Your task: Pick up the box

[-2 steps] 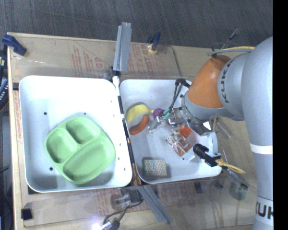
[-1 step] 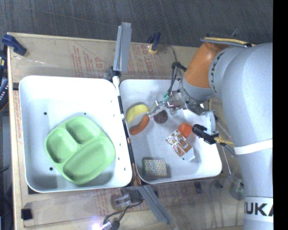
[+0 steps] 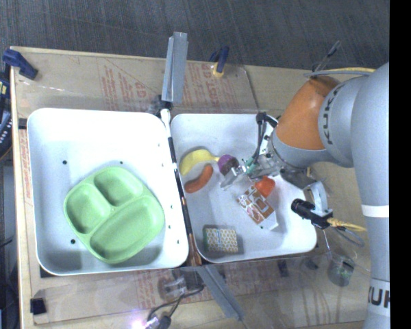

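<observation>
Fingers (image 3: 241, 171), thin and metallic, hung over the right bin (image 3: 298, 242); their spread was unreadable. Just beside them lay the rectangular printed box (image 3: 256, 207).

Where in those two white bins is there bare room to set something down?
The left bin has bare floor along its top and left, around the green divided plate. In the right bin, the top left corner and the strip beside the patterned sponge are free. Its middle is crowded: banana, box, gripper.

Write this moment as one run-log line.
gripper: over right bin | box: lying in bin, not held | green tray: left bin
</observation>
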Robot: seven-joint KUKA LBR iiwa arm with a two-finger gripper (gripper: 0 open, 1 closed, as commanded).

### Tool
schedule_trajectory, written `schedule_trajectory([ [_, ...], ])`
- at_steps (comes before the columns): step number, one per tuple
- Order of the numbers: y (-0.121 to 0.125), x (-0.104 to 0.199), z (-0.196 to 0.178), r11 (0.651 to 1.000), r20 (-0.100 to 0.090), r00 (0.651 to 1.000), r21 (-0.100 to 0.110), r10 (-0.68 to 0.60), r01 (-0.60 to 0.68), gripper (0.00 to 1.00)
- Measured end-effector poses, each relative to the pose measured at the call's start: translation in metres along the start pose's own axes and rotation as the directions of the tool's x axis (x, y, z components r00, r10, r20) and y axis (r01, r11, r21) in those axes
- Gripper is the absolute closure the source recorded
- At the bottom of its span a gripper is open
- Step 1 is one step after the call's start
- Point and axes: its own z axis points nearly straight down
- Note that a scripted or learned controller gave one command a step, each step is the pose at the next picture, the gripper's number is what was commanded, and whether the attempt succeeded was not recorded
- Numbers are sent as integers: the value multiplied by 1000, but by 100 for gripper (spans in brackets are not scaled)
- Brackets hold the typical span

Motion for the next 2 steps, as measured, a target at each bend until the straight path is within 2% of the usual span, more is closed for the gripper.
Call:
schedule_trajectory([
  [1, 52, -13, 11, 1000, 1, 1000, -1, 7, -7, 0],
  [2, 10, 28, -23, 999, 1, 999, 0, 46, -46, 0],
])
